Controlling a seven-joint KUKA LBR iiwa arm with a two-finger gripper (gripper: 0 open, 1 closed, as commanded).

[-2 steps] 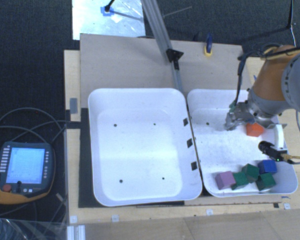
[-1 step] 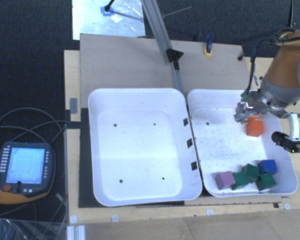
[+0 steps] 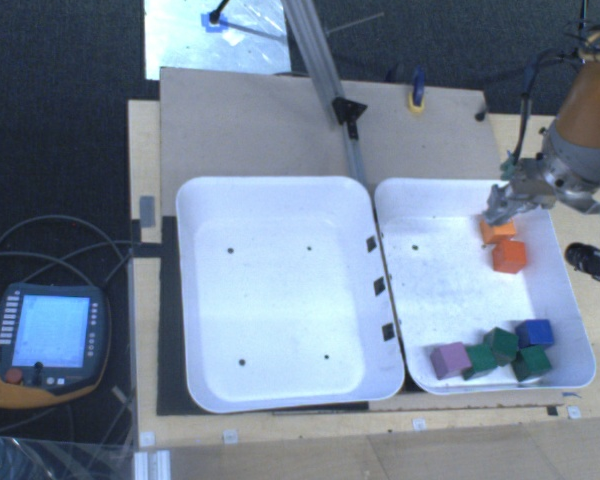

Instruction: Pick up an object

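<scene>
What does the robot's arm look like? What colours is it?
The arm comes in from the right. It is grey and rounded, with a wide orange band above the wrist. Dark cables loop along its side. At the end sits a small grey metal gripper.

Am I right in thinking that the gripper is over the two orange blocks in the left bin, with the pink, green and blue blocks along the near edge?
Not quite: the camera view shows the gripper over the orange blocks in the right bin, not the left. The pink, green and blue blocks do sit along its near edge.
</scene>
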